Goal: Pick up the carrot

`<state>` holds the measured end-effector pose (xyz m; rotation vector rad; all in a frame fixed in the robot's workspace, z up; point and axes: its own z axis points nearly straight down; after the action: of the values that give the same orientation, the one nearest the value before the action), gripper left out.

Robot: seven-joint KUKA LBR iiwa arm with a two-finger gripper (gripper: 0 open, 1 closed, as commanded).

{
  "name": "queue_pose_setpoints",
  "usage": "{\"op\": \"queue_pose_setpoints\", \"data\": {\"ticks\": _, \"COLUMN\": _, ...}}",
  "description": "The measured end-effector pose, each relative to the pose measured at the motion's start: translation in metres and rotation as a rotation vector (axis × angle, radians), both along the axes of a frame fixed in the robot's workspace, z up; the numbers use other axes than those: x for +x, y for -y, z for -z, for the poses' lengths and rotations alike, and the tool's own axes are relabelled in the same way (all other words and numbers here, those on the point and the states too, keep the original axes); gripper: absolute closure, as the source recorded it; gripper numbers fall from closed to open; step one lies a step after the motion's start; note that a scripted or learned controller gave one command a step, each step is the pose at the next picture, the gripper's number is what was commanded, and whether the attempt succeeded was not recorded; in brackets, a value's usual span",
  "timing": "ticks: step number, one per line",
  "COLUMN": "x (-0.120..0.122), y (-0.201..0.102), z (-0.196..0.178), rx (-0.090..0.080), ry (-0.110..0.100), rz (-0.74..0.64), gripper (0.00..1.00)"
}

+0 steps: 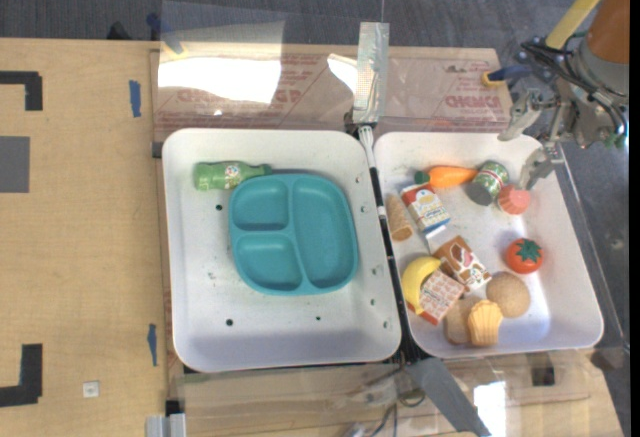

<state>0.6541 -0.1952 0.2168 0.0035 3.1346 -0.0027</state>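
The orange carrot (450, 176) lies near the back wall of the right bin (575, 315), with its tip pointing left. My gripper (530, 143) hangs over the bin's back right corner, to the right of the carrot and above it. Its two pale fingers (512, 120) stand apart, open, with nothing between them. A green-topped can (488, 182) sits between the carrot and the gripper.
The right bin also holds a pink piece (514, 200), a tomato (524, 254), a small carton (428, 208), a yellow fruit (420, 277), a brown box (460, 261) and bread-like pieces (495, 310). In the left bin (190, 325) are a teal divided plate (293, 230) and a green bottle (228, 174).
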Motion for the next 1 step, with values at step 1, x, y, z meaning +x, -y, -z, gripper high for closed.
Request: {"op": "queue_pose_setpoints", "data": {"ticks": 1, "x": -0.0115, "y": -0.0520, "z": 0.1192, "rx": 0.000, "ry": 0.004, "rz": 0.032, "gripper": 0.00}}
